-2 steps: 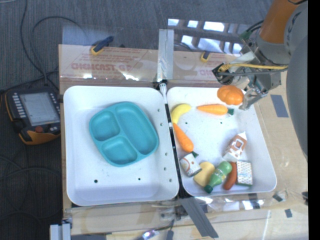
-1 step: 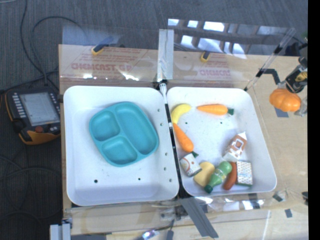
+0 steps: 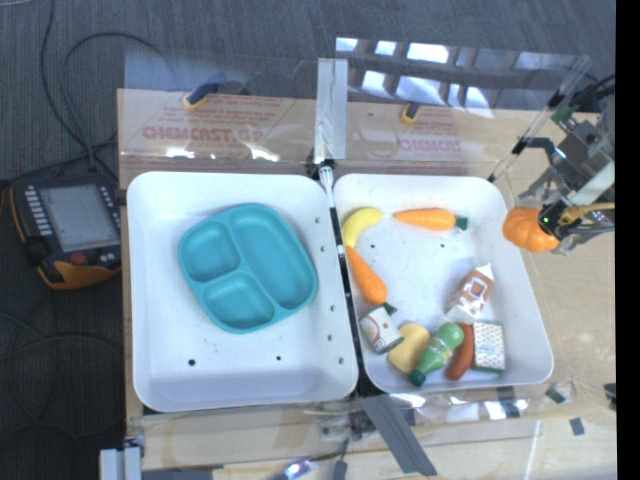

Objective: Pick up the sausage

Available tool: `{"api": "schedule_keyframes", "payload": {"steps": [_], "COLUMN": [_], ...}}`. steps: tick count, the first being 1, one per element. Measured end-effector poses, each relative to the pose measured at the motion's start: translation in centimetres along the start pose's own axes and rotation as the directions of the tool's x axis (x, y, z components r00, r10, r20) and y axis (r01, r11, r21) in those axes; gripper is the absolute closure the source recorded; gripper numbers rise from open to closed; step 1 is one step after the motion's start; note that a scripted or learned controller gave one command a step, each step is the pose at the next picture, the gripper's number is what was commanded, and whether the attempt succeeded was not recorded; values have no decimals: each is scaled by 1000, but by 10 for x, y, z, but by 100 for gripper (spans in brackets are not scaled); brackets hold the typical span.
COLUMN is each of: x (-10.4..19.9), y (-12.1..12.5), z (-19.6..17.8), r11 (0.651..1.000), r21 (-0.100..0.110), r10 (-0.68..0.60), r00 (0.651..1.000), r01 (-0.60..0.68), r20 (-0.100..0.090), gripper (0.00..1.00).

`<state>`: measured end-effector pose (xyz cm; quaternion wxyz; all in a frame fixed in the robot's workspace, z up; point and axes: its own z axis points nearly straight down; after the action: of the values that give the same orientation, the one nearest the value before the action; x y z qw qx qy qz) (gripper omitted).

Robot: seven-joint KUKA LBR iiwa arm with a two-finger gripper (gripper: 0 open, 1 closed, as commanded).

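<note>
The sausage (image 3: 460,353) lies in the right bin (image 3: 520,268), long axis slanting from lower left to upper right, between a bottle (image 3: 436,352) and a box (image 3: 488,346). It sits well below-left of the pincer (image 3: 570,218), whose opening state cannot be determined.

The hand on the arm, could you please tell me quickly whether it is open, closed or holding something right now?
Hand: cannot be told; it sits at the right bin's outer edge.
</note>
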<state>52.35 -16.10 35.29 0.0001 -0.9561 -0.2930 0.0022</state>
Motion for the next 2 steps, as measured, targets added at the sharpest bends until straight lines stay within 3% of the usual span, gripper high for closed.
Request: {"api": "schedule_keyframes", "payload": {"steps": [1,2], "x": [-43,-45], "y": [-7,-4], "z": [156,69], "r11": [924,924], "r21": [3,-1], "r10": [383,383], "r00": [924,924], "r01": [-383,-383], "r20": [1,0], "gripper": [100,100]}}
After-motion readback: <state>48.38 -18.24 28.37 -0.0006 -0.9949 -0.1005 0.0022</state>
